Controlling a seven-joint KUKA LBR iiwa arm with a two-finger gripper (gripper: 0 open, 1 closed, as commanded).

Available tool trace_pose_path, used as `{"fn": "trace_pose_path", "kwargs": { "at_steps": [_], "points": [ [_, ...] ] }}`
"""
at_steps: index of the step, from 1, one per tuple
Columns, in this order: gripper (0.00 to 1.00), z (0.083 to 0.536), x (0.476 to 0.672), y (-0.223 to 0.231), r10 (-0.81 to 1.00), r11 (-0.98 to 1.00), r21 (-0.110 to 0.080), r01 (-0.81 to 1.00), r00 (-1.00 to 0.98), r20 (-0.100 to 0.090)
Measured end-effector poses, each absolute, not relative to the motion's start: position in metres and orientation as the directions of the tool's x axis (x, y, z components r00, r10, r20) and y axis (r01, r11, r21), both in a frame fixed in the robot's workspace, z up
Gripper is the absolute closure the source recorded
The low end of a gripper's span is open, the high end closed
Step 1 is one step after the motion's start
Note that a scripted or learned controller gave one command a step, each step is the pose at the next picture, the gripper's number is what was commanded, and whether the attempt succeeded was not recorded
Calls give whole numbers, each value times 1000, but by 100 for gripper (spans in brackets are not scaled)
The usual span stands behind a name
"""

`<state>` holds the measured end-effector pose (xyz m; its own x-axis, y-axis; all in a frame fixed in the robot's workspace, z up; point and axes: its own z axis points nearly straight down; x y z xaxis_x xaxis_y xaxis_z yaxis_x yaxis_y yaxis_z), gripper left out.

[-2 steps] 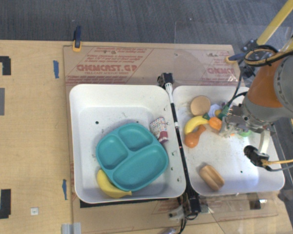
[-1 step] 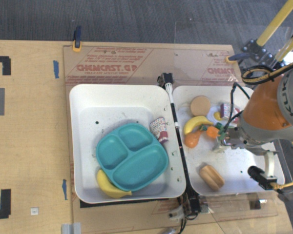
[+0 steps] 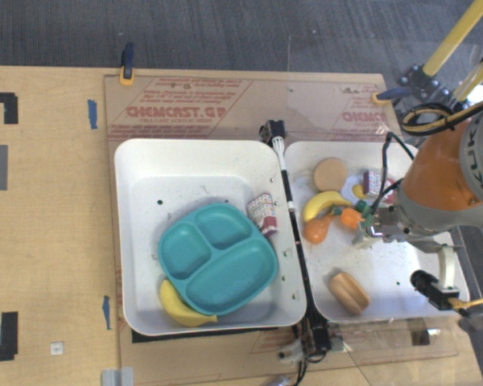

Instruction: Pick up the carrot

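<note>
The gripper (image 3: 369, 222) sits low in the right bin (image 3: 402, 292), and whether its fingers are spread or pinched I cannot tell; dark clutter and cables blur them. The carrot (image 3: 324, 226) lies just left of the gripper, its fat orange end pointing away and its narrower end, with a bit of green, reaching toward the fingertips, perhaps touching them. A banana (image 3: 324, 205) curves just above the carrot, touching or nearly so, and a round tan disc (image 3: 331, 173) lies beyond that. A bun-like piece (image 3: 348, 290) rests below the carrot, well apart. A small can (image 3: 262, 212) and a teal divided plate (image 3: 218, 257) sit in the left bin (image 3: 137, 215), left of the carrot.

The likely trouble: a grip on the carrot's thin tip may slip, since it tapers, or the fingers may catch the banana alongside
</note>
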<state>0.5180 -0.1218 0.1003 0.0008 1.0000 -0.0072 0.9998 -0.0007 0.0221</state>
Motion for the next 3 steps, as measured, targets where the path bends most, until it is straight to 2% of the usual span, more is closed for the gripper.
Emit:
{"fn": "trace_pose_path", "kwargs": {
  "at_steps": [1,2,3],
  "points": [
    [100,90,624,-112,989,-145,13,989,145,-2],
    [0,89,622,-111,990,-143,8,990,143,0],
    [0,88,661,-155,981,-192,-66,979,194,12]
  ]
}}
